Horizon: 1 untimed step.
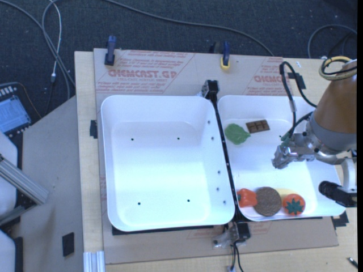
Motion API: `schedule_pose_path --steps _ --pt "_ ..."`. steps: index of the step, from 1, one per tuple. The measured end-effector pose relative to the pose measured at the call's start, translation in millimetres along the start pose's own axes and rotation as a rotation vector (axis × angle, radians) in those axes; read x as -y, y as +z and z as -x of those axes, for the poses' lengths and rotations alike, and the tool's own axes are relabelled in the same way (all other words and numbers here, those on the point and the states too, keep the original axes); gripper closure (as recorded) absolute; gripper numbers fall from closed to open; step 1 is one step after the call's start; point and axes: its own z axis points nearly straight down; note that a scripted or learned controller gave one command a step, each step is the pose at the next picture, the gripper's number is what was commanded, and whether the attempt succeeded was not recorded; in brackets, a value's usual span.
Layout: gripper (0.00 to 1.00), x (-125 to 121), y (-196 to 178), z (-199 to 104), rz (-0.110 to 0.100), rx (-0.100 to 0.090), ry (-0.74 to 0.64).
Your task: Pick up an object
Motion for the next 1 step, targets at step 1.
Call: schedule_pose_path --steps 1 --pt "0.00 -6.4 52.7 -7.6 -0.001 0.000 -0.001"
